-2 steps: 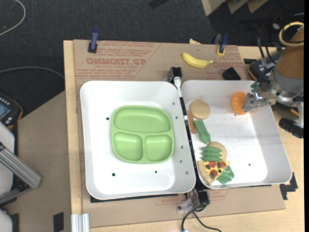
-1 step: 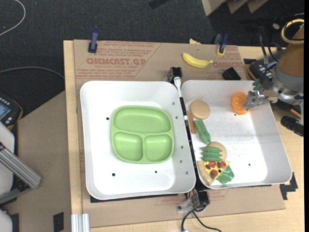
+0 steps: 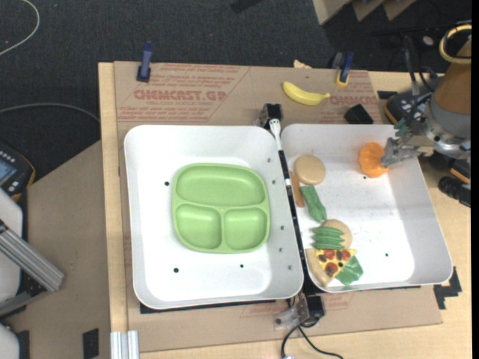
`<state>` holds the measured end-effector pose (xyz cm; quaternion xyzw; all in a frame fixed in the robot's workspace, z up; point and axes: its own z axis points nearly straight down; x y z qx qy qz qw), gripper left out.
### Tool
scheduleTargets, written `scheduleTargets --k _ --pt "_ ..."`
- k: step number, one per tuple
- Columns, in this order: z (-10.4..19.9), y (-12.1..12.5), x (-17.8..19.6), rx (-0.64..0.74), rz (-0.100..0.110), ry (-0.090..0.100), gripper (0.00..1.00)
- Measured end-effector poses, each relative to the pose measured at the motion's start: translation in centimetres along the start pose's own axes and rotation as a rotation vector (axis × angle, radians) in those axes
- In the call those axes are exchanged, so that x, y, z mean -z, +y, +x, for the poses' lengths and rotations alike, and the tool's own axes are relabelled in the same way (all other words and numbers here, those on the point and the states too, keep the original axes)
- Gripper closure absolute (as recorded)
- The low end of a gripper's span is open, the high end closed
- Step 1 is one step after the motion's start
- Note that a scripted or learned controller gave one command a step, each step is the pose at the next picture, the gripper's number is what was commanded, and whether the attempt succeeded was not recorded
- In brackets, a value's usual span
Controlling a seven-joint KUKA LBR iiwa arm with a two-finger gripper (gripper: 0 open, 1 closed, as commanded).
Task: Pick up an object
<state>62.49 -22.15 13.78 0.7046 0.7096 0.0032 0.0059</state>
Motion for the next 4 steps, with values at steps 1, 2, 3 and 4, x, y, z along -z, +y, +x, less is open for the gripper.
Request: scheduleTargets --k 1,2,3,4 --pt "-0.3 -4.8 2.8 -0.009 0.015 0.004 1.0" --pt "-0.2 0.7 5.5 -0.004 0.004 0.0 1.0" --pt "-0.2 4.4 5.0 -0.005 0.006 0.001 1.0" --pt "-0.2 4.2 3.9 -0.006 0.014 0.003 1.0"
